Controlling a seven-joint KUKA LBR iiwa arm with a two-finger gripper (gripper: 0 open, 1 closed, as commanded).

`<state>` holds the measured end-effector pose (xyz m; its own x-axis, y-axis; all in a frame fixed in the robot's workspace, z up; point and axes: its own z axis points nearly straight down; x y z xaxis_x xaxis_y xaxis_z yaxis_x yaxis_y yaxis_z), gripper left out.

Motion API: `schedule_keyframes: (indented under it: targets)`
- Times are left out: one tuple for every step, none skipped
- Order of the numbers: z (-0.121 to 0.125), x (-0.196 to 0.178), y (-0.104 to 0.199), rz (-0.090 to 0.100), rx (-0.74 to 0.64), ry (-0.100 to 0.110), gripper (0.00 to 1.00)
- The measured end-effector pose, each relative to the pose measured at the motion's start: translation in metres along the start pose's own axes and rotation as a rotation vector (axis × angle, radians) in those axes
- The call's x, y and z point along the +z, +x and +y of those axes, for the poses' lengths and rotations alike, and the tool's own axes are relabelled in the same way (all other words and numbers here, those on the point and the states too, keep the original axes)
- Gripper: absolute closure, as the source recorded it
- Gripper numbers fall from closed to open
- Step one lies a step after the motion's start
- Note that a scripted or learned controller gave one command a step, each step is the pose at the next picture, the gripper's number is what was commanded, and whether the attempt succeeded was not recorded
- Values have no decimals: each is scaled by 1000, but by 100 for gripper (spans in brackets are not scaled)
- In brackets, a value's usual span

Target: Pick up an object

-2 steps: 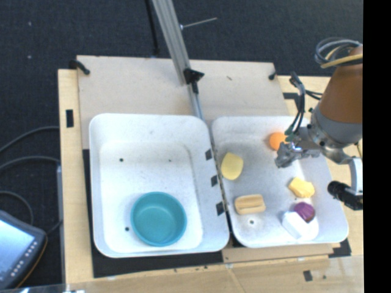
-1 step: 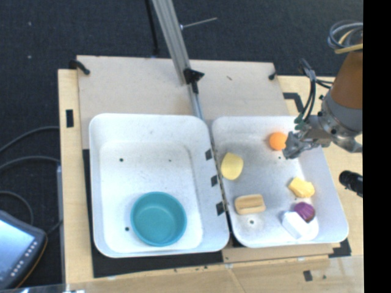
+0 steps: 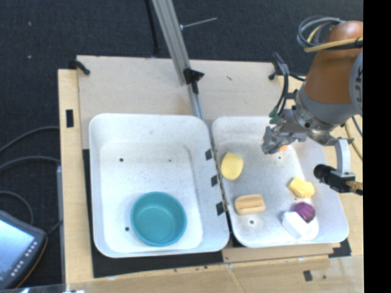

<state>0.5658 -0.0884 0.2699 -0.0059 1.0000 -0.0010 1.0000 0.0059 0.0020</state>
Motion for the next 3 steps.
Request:
schedule_keyframes:
  targets:
    - [12, 15, 54, 2, -1, 3, 100]
    - [25, 12, 98, 2, -1, 1, 100]
    - [23, 21, 148, 2, -1, 4, 100]
